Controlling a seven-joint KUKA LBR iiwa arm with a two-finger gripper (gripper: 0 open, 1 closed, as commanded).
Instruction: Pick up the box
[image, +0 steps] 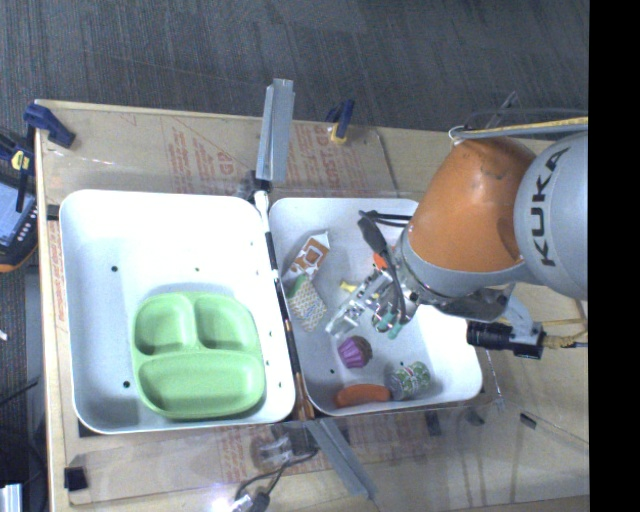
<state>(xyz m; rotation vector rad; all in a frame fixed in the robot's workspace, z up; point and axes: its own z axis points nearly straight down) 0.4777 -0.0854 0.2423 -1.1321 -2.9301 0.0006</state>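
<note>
Hovering claw (368, 308) in right bin (455, 385), jaw state unclear, box (309, 256) apart, upper-left.

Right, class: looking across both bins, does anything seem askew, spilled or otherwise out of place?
Nothing looks spilled or broken. The small box lies tilted against the right bin's left wall rather than square to it. The green divided tray sits slightly skewed in the left bin.
</note>
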